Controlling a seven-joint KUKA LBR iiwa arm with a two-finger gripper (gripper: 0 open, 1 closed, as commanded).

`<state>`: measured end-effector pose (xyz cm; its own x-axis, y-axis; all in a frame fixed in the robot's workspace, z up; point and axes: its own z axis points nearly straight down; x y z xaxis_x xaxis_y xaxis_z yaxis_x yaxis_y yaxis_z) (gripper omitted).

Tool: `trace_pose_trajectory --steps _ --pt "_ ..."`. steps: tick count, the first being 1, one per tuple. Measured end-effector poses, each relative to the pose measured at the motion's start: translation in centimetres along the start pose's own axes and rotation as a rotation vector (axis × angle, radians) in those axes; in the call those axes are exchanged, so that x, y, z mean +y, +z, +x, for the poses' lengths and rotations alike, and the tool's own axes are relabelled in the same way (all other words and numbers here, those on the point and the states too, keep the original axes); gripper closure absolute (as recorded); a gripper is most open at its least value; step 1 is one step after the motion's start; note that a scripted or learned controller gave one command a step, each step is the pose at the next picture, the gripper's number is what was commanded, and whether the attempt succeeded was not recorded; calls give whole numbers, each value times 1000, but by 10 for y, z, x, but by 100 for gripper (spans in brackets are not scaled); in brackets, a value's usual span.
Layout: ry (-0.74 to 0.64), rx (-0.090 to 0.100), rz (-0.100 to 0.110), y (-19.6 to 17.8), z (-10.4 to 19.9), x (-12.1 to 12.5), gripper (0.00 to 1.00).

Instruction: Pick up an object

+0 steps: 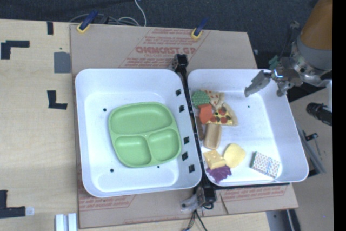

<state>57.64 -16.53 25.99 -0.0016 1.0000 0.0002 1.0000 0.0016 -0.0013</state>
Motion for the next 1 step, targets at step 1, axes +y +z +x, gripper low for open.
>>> trace_pose_trajectory --steps 1 --pt "-3 2 5 93 36 52 0"
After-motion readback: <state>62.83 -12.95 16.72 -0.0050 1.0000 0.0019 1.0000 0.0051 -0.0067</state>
